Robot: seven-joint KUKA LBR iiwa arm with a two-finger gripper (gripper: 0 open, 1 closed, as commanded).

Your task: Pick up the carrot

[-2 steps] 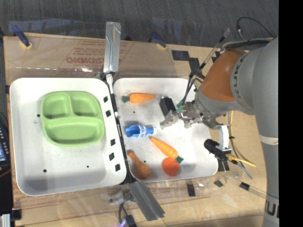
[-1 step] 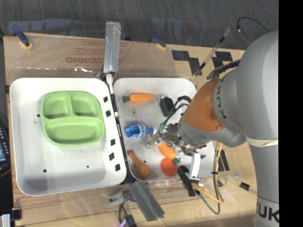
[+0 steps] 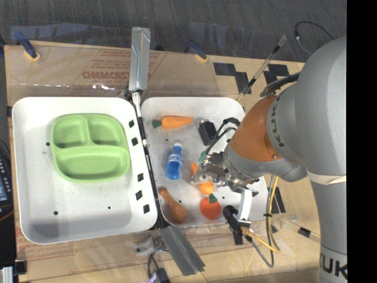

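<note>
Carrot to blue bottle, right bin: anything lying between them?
Nothing. In the camera view, bare white bin floor separates the orange carrot with its green top from the small blue plastic bottle below it.

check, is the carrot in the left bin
No, the carrot lies in the right bin, near its far edge; the left bin holds a green tray.

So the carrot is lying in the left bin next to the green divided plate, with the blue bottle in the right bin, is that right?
Not quite: the carrot lies in the right bin, near its far edge, not in the left one. The camera view shows the green divided plate in the left bin. The blue bottle is indeed in the right bin.
</note>
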